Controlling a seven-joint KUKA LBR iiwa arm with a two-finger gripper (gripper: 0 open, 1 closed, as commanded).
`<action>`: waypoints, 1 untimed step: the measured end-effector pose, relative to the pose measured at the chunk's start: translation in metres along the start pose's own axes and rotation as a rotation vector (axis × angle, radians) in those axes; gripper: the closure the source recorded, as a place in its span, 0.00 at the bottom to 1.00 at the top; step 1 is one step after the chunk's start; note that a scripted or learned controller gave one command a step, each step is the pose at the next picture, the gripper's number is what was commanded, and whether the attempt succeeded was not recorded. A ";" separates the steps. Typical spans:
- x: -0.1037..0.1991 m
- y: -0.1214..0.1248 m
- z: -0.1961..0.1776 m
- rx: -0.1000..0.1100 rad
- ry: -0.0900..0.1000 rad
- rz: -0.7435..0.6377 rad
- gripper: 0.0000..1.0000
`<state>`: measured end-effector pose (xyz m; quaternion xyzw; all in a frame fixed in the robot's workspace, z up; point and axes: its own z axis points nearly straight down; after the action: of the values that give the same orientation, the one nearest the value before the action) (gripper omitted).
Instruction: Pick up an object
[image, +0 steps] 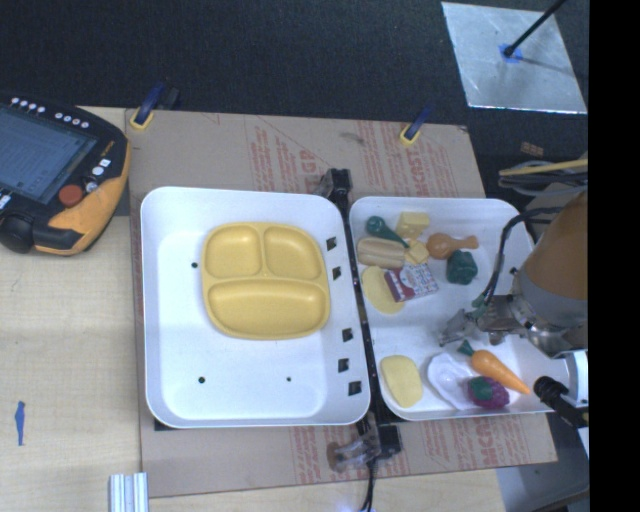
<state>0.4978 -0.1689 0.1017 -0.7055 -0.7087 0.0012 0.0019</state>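
Observation:
The right bin (500, 212) holds several toy foods. At its back lie a green piece (376, 227), a yellow cheese wedge (412, 222), a tan bun (380, 252), an orange drumstick (450, 242) and a dark green lump (461, 267). A red and white packet (411, 282) lies on a pale yellow disc (380, 293). Near the front are a yellow oval (402, 380), an orange carrot (498, 371) and a purple piece (489, 393) on a white dish (447, 377). My gripper (468, 330) hangs low in the bin's right half, just above the carrot's green end.
The left bin (170, 300) holds a yellow divided plate (266, 279). A teach pendant (55, 175) lies on the bench at the far left. Black clips (352, 330) line the wall between the bins. The arm's grey body (560, 270) covers the right bin's right edge.

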 end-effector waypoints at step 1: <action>0.031 -0.017 0.011 0.001 0.002 -0.001 0.00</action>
<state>0.4808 -0.1381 0.0911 -0.7051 -0.7091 0.0011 0.0030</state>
